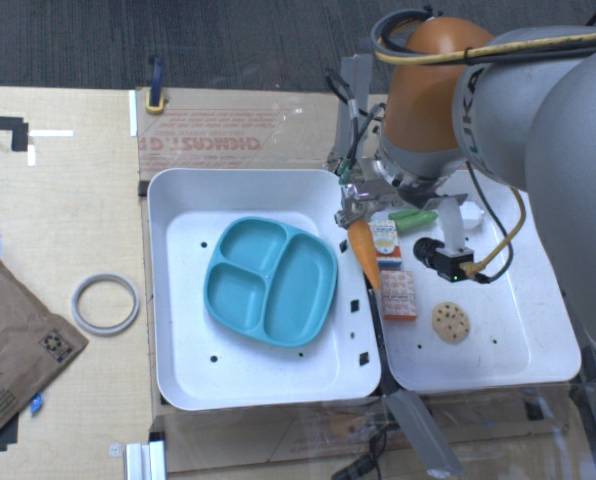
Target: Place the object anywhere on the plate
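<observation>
A teal divided plate (272, 281) lies in the middle of the left white bin (178, 368). An orange carrot (364, 255) lies along the wall between the two bins, on the right bin's left edge. My gripper (351, 204) hangs just above the carrot's upper end, at the top of that dividing wall. The arm's wrist covers the back of the right bin (518, 358). I cannot tell whether the gripper touches the carrot.
In the right bin lie a green piece (413, 217), a small white packet (383, 236), a red patterned box (398, 294) and a cookie (450, 322). On the bench to the left are a tape ring (105, 302) and a brown cardboard box (13, 348).
</observation>
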Controlling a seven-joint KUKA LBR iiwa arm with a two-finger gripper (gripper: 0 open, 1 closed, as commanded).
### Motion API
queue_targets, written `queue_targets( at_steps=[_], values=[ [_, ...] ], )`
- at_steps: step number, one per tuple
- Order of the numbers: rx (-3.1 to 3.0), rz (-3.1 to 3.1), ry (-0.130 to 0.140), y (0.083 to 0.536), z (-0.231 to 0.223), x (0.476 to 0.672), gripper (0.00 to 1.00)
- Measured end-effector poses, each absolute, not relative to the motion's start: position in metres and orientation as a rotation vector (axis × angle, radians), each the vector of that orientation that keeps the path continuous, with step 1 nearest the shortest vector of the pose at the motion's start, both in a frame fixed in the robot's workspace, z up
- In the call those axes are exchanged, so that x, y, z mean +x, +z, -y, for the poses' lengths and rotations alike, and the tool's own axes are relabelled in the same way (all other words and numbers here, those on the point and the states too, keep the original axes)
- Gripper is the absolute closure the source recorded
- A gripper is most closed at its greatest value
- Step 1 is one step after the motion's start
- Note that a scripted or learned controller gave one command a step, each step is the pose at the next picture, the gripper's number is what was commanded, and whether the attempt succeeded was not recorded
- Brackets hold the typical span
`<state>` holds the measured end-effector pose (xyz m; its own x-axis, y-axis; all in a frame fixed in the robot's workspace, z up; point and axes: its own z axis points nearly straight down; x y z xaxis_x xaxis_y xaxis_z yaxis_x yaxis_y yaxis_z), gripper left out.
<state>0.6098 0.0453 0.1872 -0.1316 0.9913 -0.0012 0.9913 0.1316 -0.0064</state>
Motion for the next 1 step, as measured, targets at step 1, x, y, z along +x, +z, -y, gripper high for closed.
queue_targets(
  at_steps=[1],
  values=[
    [-2.07, 2.36, 0.009, 0.1873, -0.0447, 0.6099, 0.0]
  ],
)
